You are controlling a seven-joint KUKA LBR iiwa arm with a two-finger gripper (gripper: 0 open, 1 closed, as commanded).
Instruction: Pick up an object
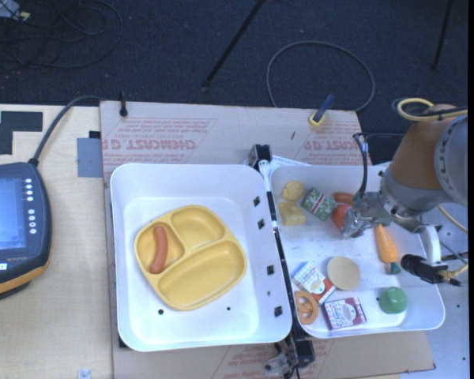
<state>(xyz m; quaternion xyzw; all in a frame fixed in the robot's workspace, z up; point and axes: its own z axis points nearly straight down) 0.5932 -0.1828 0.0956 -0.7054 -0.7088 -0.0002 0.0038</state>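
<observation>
My gripper (354,224) is low in the right bin (431,316), near its far middle. It hangs right beside a red round thing (340,212), with an orange strip (344,198) just behind that. An orange carrot (386,244) lies just to the gripper's right. A green-labelled can (319,204) and two yellow pieces (291,189) (291,214) lie to its left. Nearer the front are a tan disc (344,272), a green ball (393,298), a red box (344,313), a pretzel (306,306) and a small packet (308,277).
The left bin (134,192) holds a yellow divided plate (209,271) with a sausage (159,249) in its left compartment. A tablet (8,219) lies on the bench at the far left. The grey and orange arm (423,164) comes in from the right.
</observation>
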